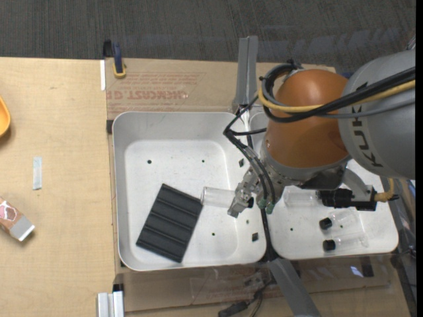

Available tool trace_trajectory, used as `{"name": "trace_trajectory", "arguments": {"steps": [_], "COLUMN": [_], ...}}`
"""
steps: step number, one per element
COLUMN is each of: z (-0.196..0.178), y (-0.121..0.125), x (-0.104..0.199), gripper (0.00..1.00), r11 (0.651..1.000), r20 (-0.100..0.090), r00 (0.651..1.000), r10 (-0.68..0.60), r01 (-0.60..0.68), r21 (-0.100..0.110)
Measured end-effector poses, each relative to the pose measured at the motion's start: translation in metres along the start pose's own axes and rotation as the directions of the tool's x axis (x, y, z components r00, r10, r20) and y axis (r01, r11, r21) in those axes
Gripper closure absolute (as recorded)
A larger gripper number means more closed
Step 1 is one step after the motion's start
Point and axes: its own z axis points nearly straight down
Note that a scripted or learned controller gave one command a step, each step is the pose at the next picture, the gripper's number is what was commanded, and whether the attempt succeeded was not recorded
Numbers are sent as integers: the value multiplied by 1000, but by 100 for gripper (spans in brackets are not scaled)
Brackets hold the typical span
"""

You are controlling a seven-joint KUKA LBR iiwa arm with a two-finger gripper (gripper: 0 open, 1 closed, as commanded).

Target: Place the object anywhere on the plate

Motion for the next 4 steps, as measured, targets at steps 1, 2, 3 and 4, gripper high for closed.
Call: {"name": "trace_trajectory", "arguments": {"steps": [1, 2, 3, 4], "z": [19, 7, -10, -25], "y": [56, -9, 100, 45], "x": [32, -5, -2, -1], "gripper": [100, 100, 100, 100], "r11": [998, 992, 963, 923], "r20": [0, 0, 2, 1], "r00": [998, 992, 963, 923], "r10": [-59, -127, -271, -384], "r01": [59, 127, 271, 384], "r21": [1, -1, -1, -1]}}
